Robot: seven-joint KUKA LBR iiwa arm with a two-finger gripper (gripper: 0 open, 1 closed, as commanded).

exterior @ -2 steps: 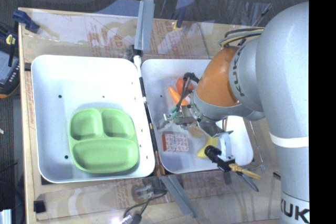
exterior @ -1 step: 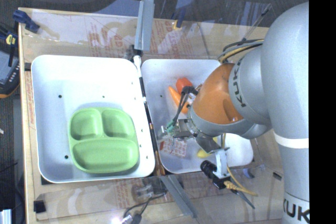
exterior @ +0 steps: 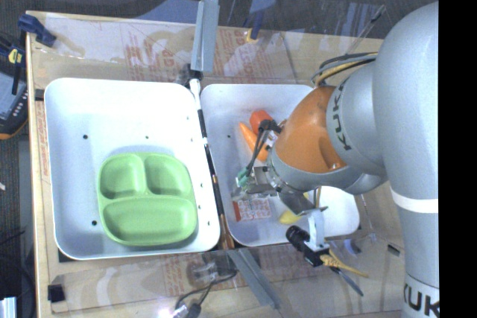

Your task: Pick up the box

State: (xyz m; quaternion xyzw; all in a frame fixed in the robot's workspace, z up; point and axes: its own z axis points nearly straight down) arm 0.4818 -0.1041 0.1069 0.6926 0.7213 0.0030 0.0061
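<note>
The box (exterior: pixel 255 209), small and white with red print, lies flat near the front left of the right bin (exterior: pixel 223 108). My gripper (exterior: pixel 252 181) reaches down from under the orange wrist band (exterior: pixel 305 134), directly above the box's far edge. The wrist hides most of the gripper, and I cannot tell whether it touches the box.
Behind the gripper, an orange carrot-like piece (exterior: pixel 253 126) lies in the right bin. A yellow item (exterior: pixel 288 217) sits just right of the box. The left bin (exterior: pixel 67 108) holds a green divided plate (exterior: pixel 147 199). The grey arm covers the right bin's right half.
</note>
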